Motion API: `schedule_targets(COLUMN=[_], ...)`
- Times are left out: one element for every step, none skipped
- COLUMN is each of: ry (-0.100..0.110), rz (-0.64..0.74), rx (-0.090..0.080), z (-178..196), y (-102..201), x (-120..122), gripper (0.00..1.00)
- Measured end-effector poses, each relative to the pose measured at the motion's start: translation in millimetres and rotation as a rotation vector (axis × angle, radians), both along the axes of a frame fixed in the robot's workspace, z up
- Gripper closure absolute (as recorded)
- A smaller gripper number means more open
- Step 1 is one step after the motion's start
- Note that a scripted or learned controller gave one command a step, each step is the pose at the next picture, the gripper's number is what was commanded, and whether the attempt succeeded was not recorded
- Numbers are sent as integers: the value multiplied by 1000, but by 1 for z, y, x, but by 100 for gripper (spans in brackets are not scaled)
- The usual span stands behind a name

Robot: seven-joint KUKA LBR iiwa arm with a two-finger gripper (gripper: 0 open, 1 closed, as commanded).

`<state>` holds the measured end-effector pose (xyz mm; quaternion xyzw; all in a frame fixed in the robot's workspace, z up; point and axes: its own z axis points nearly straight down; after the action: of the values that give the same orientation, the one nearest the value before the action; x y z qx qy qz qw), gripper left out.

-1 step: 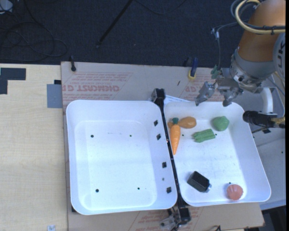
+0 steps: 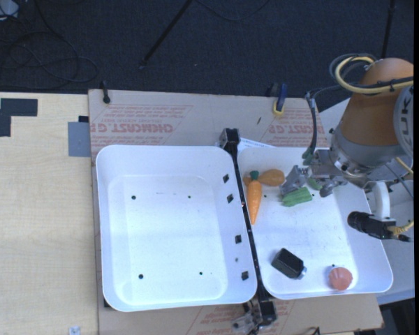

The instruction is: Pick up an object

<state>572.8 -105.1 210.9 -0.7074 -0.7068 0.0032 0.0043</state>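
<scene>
the gripper (image 2: 298,184) is low over the green piece (image 2: 297,197), just beside the orange piece (image 2: 272,178). its state cannot be told. next move probably needs closing and lifting.

The gripper (image 2: 298,182) partly covers the green object (image 2: 297,197), and whether its fingers touch it is unclear. The arm (image 2: 377,117) runs off the right edge.

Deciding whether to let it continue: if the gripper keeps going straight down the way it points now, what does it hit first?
Most likely the green object, lying right under the gripper in the right bin. The orange piece sits just beside it and could be brushed; depth is hard to judge from this slanted view.
</scene>
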Motion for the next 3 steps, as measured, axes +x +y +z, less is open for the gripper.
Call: schedule_targets(ry=[-7,-11,-23], rz=[-3,10,1], rx=[0,1,-5], z=[76,108,234], y=[9,88,47], x=[-87,-97,-41], gripper=[0,0,0])
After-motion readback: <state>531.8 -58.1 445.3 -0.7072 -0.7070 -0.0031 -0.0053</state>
